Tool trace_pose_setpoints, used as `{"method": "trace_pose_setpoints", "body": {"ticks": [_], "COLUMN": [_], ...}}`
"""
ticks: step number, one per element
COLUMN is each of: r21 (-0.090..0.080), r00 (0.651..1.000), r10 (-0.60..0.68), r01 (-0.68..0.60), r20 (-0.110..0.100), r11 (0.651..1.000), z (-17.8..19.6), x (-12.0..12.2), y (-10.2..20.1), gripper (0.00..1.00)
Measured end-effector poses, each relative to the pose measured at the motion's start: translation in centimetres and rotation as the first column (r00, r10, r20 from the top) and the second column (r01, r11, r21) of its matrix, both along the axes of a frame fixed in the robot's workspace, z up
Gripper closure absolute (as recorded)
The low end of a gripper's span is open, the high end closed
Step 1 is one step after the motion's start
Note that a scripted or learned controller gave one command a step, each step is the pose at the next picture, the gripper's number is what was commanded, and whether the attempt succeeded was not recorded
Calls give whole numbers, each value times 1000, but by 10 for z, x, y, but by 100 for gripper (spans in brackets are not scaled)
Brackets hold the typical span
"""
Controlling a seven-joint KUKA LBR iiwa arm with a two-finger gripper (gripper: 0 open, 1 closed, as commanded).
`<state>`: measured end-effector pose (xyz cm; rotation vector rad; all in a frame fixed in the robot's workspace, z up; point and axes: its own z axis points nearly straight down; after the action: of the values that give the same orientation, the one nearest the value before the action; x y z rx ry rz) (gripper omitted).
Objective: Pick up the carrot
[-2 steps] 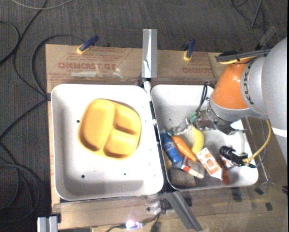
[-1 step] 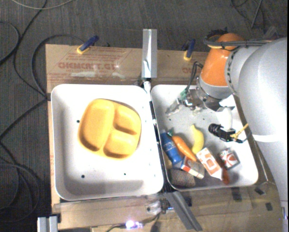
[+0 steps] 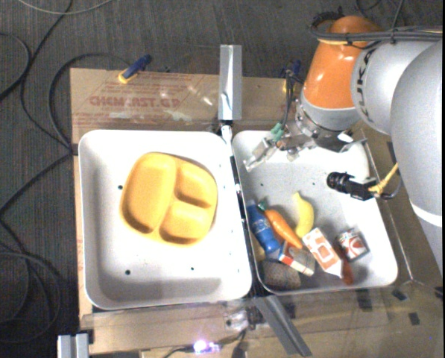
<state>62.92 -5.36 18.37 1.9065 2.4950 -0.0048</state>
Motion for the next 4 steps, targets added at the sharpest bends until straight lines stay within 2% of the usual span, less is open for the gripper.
{"method": "trace_pose_setpoints", "body": {"ticks": [1, 3, 4], "r21": [4, 3, 3], "r00": [994, 987, 969], "r10": [106, 163, 247], "r01": [-106, -163, -247], "r20": [-3, -2, 2], "r11": [994, 987, 969], "z": [1, -1, -91], "x": [-99, -100, -104], "y": [12, 0, -53], "gripper": [0, 0, 0]}}
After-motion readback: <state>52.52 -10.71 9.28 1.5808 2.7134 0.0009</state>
